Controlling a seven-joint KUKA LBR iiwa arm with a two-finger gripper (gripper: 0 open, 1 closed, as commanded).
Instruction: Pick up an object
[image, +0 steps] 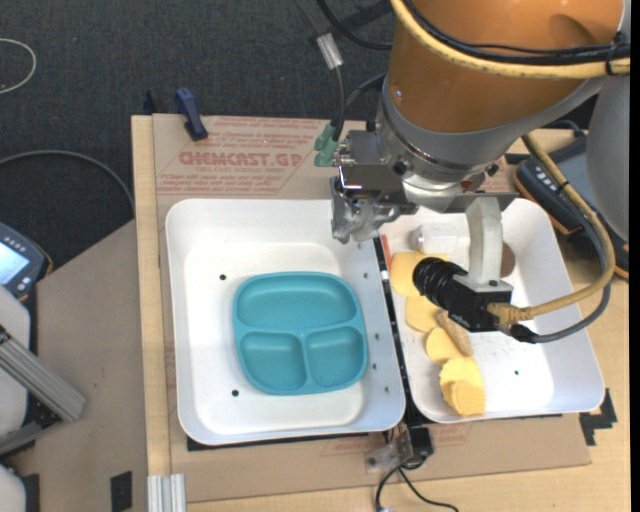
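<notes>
Left bin (200, 400) holds teal tray (298, 332); arm (490, 70) overhangs right bin (560, 390).

Red print reading "CHEMCAST GP" runs across the brown board (250, 150) behind the bins.

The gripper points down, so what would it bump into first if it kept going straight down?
Probably the rim where the two white bins meet, since the gripper hangs just above it. The yellow pieces lie close beside; depth is hard to judge here.

The arm (500, 70) hides the right bin's (560, 380) far side, perhaps objects too.
</notes>
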